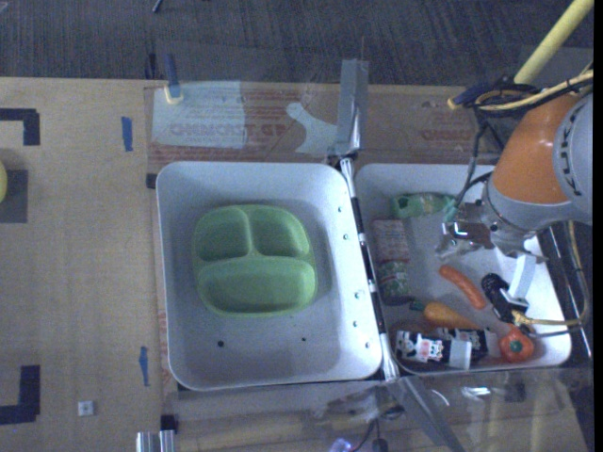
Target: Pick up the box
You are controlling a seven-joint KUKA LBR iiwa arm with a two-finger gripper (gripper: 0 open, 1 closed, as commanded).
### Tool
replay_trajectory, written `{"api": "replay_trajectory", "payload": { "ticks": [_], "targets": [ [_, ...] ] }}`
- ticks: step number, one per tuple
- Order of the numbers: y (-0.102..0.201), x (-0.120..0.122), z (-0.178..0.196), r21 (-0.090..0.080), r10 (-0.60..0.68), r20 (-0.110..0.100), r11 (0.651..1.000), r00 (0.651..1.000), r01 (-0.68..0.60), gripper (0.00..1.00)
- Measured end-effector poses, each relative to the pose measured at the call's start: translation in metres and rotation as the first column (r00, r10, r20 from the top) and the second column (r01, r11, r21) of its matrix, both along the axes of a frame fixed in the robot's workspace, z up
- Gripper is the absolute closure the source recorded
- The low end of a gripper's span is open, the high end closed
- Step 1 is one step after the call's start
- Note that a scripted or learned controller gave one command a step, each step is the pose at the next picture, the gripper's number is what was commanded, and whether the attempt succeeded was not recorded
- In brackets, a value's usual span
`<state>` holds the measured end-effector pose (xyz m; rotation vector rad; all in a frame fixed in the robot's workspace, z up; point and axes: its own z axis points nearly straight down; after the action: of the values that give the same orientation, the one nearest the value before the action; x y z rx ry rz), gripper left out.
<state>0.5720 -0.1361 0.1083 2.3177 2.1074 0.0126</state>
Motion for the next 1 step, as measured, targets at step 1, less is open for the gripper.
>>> {"api": "replay_trajectory", "payload": {
  "ticks": [1],
  "targets": [
    [0.0076,0.0081,-0.0206,0.0,0.228,-0.008,0.974,0.974,-0.228,1.0]
  ]
}}
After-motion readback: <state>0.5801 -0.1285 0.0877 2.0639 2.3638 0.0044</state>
